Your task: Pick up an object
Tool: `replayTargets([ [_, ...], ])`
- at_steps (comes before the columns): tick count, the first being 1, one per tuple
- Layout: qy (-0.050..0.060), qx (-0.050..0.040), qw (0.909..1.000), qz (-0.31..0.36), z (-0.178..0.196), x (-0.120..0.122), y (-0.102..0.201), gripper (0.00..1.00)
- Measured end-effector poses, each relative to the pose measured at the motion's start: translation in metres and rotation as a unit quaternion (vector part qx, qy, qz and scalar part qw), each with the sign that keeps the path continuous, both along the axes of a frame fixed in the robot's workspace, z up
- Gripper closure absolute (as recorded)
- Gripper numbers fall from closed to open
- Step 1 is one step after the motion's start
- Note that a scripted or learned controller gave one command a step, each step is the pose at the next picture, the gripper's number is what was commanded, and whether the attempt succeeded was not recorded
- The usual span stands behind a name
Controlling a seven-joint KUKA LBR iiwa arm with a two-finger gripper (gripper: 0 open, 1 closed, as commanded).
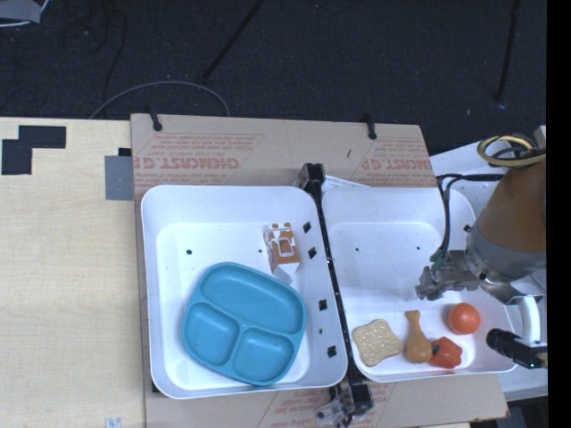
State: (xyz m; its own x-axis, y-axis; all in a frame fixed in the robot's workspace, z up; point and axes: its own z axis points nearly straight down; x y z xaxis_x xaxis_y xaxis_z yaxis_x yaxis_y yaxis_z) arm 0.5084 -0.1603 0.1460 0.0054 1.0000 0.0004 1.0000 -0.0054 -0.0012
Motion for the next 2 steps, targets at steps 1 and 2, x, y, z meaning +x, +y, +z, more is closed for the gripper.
replayTargets([
  [1,-0.001,-0.0004,1.0000,0.003,0.060,0.007,-0.001,1.00],
  [2,-0.002,-0.0007,1.0000,0.004,0.123,0.006,-0.002,1.00],
])
